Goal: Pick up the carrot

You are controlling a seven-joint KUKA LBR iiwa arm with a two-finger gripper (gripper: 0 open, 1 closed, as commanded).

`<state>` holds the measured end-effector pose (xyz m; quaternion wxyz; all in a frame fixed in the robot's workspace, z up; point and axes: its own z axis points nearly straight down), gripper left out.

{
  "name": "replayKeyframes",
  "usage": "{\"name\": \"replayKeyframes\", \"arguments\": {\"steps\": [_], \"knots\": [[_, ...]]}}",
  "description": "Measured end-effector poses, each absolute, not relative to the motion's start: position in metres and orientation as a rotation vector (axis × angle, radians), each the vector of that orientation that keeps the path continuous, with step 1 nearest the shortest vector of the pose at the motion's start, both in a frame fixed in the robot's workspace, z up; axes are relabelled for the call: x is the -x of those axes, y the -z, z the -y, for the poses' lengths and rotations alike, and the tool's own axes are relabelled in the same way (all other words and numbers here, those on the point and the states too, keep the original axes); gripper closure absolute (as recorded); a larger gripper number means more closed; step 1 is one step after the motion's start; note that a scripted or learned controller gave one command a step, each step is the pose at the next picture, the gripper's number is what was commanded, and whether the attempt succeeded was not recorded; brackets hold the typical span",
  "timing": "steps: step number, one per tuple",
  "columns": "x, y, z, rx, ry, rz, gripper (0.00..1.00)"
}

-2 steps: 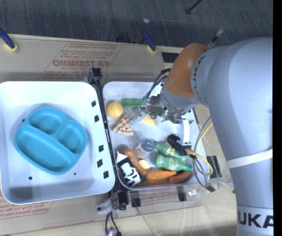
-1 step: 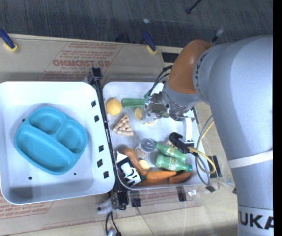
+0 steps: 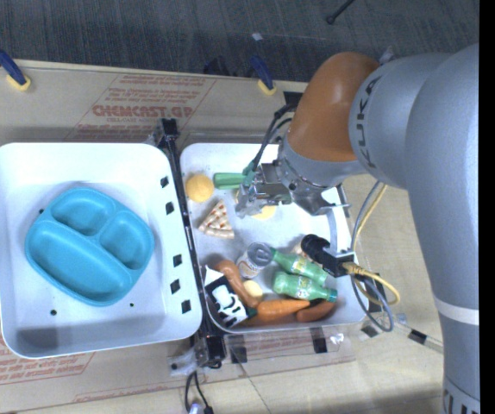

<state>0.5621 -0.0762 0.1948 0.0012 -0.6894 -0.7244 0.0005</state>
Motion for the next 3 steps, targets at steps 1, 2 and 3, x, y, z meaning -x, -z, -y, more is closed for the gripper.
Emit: {"name": "replayKeyframes", "arguments": {"steps": [1, 2, 3], "knots": [[-0.511, -0.173, 0.134, 1.699, -0.01, 2.635, 1.0], [-0.512, -0.173, 0.133, 1.697, -0.008, 2.636, 0.0], [-0.56, -0.161, 0.177, 1.717, -0.008, 2.629, 0.0]]}}
